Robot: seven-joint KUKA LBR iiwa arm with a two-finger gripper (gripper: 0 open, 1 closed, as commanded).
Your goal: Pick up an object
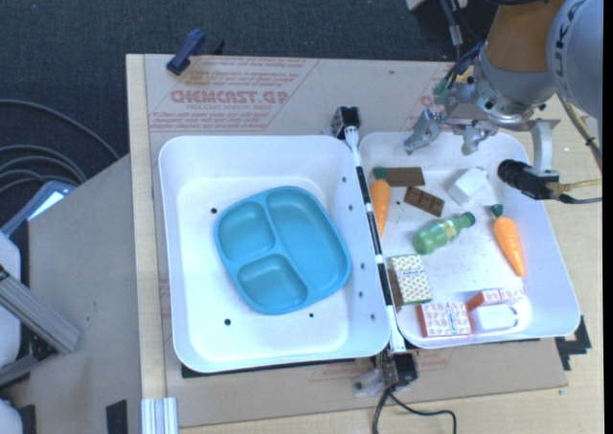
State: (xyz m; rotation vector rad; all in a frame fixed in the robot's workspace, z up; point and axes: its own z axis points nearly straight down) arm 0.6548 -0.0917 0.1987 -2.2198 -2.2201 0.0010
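Observation:
My gripper (445, 140) hangs over the far edge of the right bin (560, 274), its two grey fingers (419, 139) spread apart with nothing between them. Just in front of it lie a brown bar (402, 175), a second brown bar (423, 199) and a white block (467, 183). A carrot (380, 202) lies along the bin's left wall. A green bottle (442, 231) is on its side mid-bin, and another carrot (510, 243) rests to its right. Near the front are a checkered packet (410, 279) and two red-and-white boxes (443, 319).
The left bin (182, 231) holds a blue divided plate (281, 248). A black clamp (347, 120) sits where the bins meet at the back. A black fitting with cable (525, 178) hangs off the arm over the right bin's far right.

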